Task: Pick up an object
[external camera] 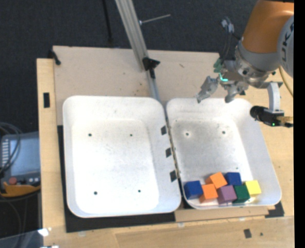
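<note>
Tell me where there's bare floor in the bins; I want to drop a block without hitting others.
The left bin is bare wall to wall. In the right bin, the floor is free from the far wall down to the cubes, crowded along the near edge.

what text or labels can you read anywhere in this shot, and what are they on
"UK": two letters at the frame edge on the arm, the rest of the word cut off.
Pendant at the left: it has a screen and buttons, too blurred to read.
Blocks, bins and bench: no writing on them.
</note>
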`<state>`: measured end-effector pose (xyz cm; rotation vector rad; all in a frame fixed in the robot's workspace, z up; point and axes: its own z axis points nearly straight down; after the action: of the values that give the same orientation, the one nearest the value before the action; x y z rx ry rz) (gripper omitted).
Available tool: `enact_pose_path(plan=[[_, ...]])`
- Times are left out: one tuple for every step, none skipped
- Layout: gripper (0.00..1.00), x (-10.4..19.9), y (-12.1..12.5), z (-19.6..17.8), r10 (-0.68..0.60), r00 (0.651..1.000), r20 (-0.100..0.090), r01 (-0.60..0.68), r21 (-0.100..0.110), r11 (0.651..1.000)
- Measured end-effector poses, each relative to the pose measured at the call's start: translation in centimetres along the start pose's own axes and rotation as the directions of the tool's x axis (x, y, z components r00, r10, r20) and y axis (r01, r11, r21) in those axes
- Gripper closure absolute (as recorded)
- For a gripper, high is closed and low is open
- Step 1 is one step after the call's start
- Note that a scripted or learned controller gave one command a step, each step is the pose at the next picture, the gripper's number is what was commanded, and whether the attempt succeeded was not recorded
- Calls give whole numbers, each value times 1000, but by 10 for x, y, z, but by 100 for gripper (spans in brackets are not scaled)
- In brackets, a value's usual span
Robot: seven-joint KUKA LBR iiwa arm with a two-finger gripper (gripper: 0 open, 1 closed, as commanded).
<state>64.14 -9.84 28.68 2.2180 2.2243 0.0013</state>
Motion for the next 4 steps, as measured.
enact_pose_path(plan=[[0, 3, 0, 62, 4, 1000, 3, -4, 6, 1000], [0, 9, -1, 122, 5, 1000, 3, -5, 5, 1000], [0, 5, 8, 170, 8, 1000, 3, -8, 4, 1000], [100, 5, 10, 156, 12, 1000, 1, -12, -3, 1000]])
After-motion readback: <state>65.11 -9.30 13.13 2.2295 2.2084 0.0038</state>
